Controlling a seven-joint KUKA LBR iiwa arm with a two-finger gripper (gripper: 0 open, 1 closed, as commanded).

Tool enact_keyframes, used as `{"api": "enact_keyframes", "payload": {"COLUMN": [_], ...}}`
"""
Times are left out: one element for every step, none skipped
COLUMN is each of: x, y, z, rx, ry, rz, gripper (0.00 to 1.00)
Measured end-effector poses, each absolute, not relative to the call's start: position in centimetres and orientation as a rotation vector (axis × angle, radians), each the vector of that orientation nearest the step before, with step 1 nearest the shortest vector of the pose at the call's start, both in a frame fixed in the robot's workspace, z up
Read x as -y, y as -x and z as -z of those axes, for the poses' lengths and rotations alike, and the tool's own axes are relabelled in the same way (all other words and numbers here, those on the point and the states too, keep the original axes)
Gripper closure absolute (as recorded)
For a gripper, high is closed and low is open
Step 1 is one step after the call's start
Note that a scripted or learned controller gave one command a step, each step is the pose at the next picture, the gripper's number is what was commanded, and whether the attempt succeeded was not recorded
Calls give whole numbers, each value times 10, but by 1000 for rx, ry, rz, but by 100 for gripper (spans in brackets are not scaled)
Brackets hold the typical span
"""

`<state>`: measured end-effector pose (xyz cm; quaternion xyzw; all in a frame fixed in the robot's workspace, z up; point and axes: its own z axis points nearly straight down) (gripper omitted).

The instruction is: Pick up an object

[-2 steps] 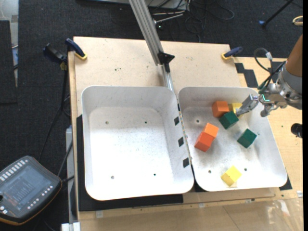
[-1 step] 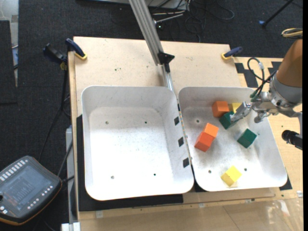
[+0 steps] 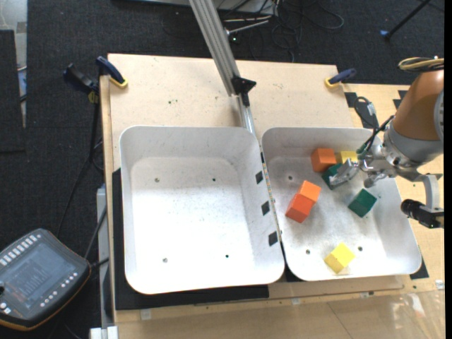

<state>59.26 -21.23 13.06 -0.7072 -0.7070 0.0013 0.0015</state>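
The right bin point(image 3: 395, 260) holds several blocks. An orange block point(image 3: 323, 158) and a small yellow block point(image 3: 349, 157) lie near its back. A dark green block point(image 3: 329, 178) sits just in front of them. A larger orange block point(image 3: 303, 200) lies mid-bin, a green block point(image 3: 362, 203) to its right, and a yellow block point(image 3: 340, 257) near the front. My gripper point(image 3: 344, 172) reaches in from the right and is low over the dark green block, touching or partly covering it.
The left bin point(image 3: 141, 154) stands beside the right one, their rims meeting in the middle. A metal pole point(image 3: 215, 34) slants down to the back of the bins. Clamps sit at the bench's back corners. A pendant lies at the lower left.
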Motion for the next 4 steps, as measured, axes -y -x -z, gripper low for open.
{"api": "enact_keyframes", "payload": {"x": [212, 211, 207, 207], "y": [-592, -593, -591, -593], "z": [-93, -105, -149, -203], "rx": [2221, 2221, 2228, 2230], "ry": [2220, 2219, 2222, 2224], "rz": [-3, -2, 4, 5], "gripper": [0, 100, 100, 100]}}
